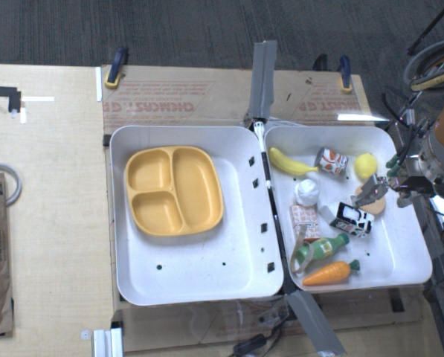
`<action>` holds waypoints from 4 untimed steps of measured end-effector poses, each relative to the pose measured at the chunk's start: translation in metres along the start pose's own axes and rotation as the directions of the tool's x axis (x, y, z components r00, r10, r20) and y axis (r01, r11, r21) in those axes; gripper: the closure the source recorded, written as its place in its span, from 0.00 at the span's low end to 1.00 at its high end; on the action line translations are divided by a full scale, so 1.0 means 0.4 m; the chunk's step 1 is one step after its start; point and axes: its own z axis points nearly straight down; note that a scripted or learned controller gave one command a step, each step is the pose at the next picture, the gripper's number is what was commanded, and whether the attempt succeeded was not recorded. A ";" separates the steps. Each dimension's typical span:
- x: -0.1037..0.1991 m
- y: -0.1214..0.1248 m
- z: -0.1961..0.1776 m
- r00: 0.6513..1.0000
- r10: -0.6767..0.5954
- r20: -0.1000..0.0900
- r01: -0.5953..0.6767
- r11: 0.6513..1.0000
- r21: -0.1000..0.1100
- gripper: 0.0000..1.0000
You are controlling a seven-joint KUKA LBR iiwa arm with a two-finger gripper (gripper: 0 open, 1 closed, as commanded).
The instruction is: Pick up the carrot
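Orange carrot lying at near edge of right white bin, just below green bottle, end effector hovering above and right of carrot, fingers spread, gripping nothing, yellow divided plate well left of carrot.

The carrot is lying at the near edge of the right bin, its green top pointing toward that bin's right wall. A green bottle is resting just behind it, with a small carton beside that. A banana, a can and a lemon are sitting along the far side. The pincer is hovering near the right wall, above a black-and-white box. A yellow divided plate is lying in the left bin.
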 end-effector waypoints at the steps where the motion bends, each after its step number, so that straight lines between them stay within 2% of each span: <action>1: 0.006 -0.006 0.337 1.000 -0.001 -0.001 0.001 1.000 0.001 0.00; 2: 0.061 -0.006 0.461 0.995 0.103 -0.001 -0.103 0.995 0.001 0.00; 3: -0.162 -0.005 0.237 0.949 0.316 0.000 -0.316 0.949 -0.001 0.00; 4: -0.163 -0.005 0.217 0.949 0.316 0.002 -0.316 0.949 0.001 1.00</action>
